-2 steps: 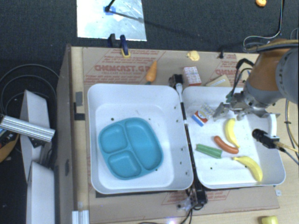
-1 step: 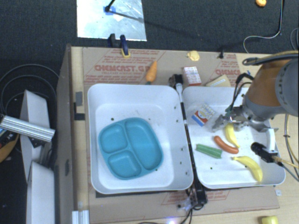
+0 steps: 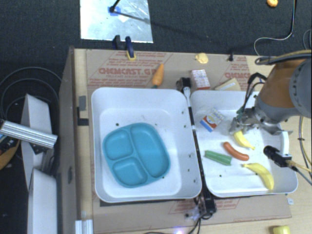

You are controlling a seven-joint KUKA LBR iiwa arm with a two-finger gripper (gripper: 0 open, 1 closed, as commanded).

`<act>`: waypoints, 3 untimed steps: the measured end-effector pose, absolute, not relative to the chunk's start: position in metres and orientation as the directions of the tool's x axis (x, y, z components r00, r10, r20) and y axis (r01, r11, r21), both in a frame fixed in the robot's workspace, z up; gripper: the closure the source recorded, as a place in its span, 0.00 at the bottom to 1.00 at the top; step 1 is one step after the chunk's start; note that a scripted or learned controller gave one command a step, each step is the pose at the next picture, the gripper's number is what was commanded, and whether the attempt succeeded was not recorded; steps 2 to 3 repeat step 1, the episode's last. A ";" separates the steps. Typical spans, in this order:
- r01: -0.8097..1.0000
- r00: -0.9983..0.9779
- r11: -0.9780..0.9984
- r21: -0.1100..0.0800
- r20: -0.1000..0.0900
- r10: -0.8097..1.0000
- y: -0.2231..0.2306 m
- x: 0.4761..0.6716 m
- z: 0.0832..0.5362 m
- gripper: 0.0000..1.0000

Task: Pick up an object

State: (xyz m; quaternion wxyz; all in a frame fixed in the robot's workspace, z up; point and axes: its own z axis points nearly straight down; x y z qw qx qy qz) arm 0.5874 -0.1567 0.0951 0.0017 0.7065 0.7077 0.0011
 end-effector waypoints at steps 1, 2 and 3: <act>1.000 -0.011 0.011 0.012 0.000 1.000 -0.096 0.646 0.161 1.00; 1.000 -0.011 0.011 0.012 0.000 1.000 -0.096 0.646 0.161 1.00; 1.000 -0.011 0.011 0.012 0.000 1.000 -0.096 0.646 0.161 1.00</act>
